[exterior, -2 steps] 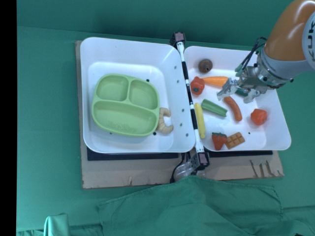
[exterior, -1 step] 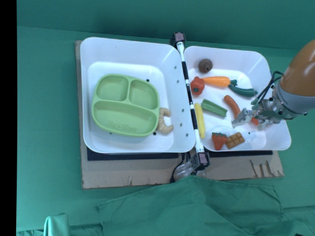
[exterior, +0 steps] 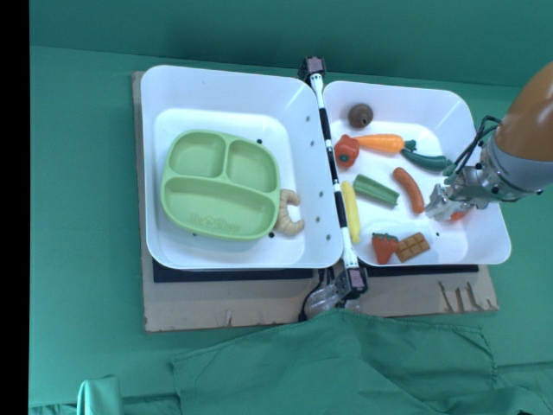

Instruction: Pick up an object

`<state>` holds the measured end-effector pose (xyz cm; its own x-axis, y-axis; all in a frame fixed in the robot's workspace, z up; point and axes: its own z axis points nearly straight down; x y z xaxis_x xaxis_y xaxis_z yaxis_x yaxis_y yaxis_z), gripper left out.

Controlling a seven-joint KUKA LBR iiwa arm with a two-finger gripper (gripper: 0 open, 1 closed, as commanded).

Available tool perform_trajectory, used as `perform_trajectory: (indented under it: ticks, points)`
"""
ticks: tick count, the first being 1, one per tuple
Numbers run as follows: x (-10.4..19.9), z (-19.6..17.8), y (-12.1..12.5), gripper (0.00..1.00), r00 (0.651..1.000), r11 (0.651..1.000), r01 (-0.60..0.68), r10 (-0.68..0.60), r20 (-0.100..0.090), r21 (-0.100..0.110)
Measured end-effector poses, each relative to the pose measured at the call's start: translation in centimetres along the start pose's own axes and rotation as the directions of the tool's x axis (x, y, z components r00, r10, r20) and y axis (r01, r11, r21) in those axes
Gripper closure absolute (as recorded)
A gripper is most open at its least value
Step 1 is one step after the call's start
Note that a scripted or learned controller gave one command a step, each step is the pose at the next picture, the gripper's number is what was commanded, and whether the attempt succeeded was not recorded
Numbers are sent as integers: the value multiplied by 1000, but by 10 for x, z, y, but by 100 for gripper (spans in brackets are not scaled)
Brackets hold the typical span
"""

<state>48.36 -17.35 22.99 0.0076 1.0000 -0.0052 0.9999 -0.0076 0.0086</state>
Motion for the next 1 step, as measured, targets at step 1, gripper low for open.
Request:
perform_trajectory:
  ticks: [1]
  points:
    - [41,45,-10,100,1000,1000,2,-2,5,-10]
